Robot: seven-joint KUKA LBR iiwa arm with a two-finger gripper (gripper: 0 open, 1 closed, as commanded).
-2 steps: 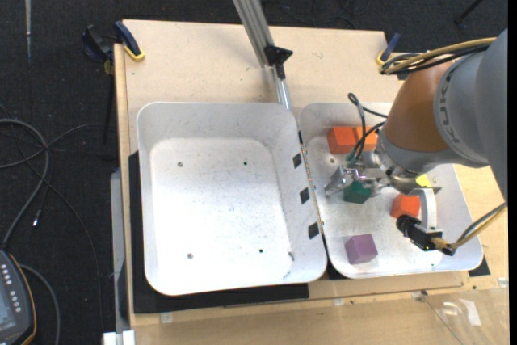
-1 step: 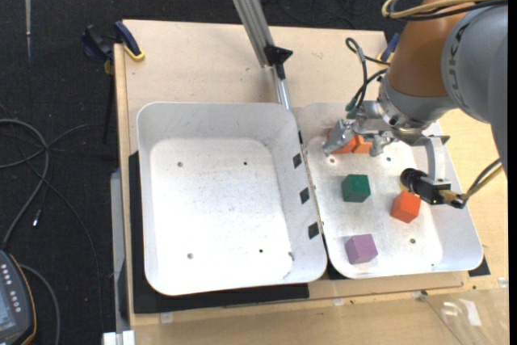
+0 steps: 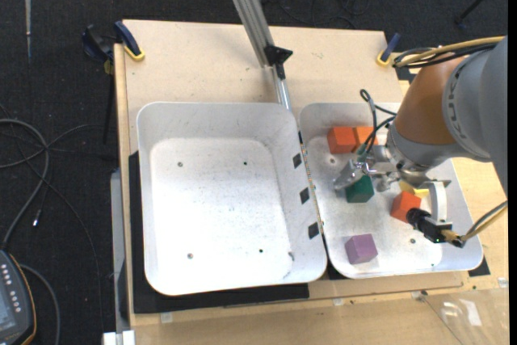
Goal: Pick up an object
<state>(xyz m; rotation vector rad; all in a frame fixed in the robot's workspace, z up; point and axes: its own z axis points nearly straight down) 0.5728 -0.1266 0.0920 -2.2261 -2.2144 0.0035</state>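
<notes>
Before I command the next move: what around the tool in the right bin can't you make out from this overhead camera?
- Tool: the fingers' state is unclear; the grey wrist blocks them.
- Dark green plastic block: its top is covered by the tool, so contact is undecidable.
- Orange plastic block: partly hidden under the wrist.
- Right shallow white bin: its far right wall is covered by the arm.

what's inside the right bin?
The right bin holds four blocks: orange block, green block at the gripper, smaller orange block and purple block. The arm covers the bin's far right part.
</notes>
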